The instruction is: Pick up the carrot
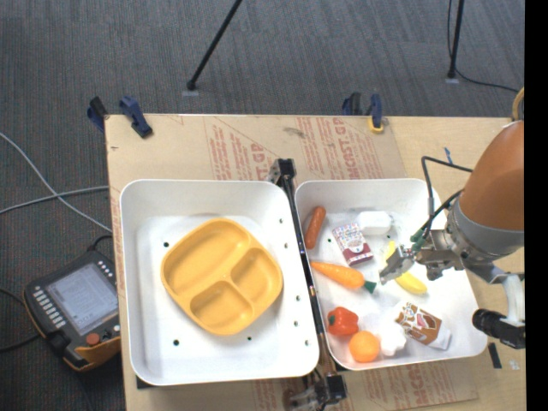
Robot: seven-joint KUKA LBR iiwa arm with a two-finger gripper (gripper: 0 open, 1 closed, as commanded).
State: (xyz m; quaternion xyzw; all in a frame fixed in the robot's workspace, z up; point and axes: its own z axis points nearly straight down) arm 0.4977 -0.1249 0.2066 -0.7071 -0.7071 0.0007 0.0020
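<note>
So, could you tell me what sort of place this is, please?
Probably a robotics lab: a plywood bench clamped at its edges, a control tablet on the carpet, and tripod legs behind.

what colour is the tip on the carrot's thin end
Dark green; the carrot itself is orange. The camera view shows it best.

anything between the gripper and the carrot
In the camera view, bare white bin floor separates the gripper from the carrot; its green tip points toward it.

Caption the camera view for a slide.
Gripper hovers by the carrot in the right bin; yellow tray sits in the left bin.
</note>
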